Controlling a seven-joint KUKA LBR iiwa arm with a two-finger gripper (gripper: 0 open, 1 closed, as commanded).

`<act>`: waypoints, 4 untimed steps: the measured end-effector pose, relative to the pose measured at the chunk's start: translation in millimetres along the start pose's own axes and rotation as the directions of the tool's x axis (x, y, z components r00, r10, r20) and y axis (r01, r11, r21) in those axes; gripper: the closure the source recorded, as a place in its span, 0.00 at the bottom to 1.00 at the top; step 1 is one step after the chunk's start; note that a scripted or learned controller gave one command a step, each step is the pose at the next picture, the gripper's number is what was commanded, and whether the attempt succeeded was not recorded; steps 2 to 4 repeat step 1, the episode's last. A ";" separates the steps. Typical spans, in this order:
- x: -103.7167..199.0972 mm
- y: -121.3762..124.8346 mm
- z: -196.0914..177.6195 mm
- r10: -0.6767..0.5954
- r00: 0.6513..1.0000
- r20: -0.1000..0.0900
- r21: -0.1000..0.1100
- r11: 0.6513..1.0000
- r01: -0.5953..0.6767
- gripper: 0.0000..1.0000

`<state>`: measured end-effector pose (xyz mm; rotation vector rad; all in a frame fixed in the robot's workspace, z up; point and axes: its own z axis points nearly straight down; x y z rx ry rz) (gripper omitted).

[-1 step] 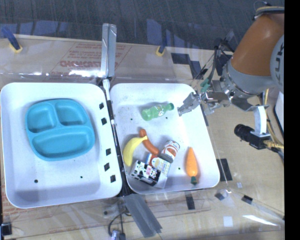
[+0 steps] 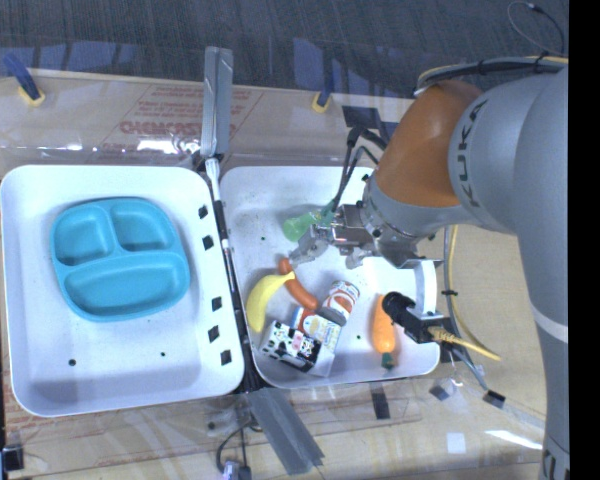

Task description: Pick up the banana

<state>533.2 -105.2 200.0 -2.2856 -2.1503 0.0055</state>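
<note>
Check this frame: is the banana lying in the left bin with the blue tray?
No, the banana lies in the right bin, near its left wall, while the blue tray sits in the left bin.

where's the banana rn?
The banana lies in the right bin, near its left wall toward the front, touching an orange sausage-like toy and just above a small printed box.
</note>
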 end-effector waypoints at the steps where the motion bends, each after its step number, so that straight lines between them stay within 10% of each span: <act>1: 70.7 -40.2 9.5 -0.033 0.999 0.000 0.000 0.999 0.033 0.00; 4: 70.7 -40.2 9.5 -0.033 0.999 0.000 0.000 0.999 0.033 0.00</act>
